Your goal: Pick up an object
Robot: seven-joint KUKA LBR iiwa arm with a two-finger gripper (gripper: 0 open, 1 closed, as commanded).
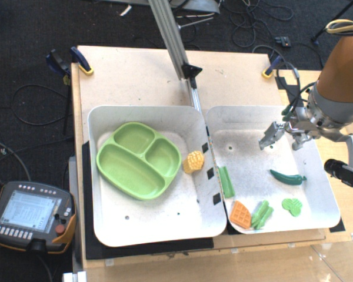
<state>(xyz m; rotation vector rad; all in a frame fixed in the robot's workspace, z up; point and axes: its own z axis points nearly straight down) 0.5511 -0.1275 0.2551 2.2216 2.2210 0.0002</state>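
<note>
My gripper (284,138) hangs over the upper right part of the right bin (247,122), open, with nothing between its fingers. Below it in that bin lie a dark green pepper (288,178), a light green leaf-shaped piece (292,205), a green bean-like bundle (261,214), an orange waffle piece (240,214) and a long green stick (226,181) along the bin's left side. The pepper lies a short way below and to the right of the fingertips. A yellow corn piece (193,161) rests in the left bin (159,216).
A green divided plate (138,159) fills the middle of the left bin. A slanted metal pole (172,31) comes down to the bins' shared back edge. Clamps sit at the bench's back corners. A teach pendant (29,214) lies on the floor at left.
</note>
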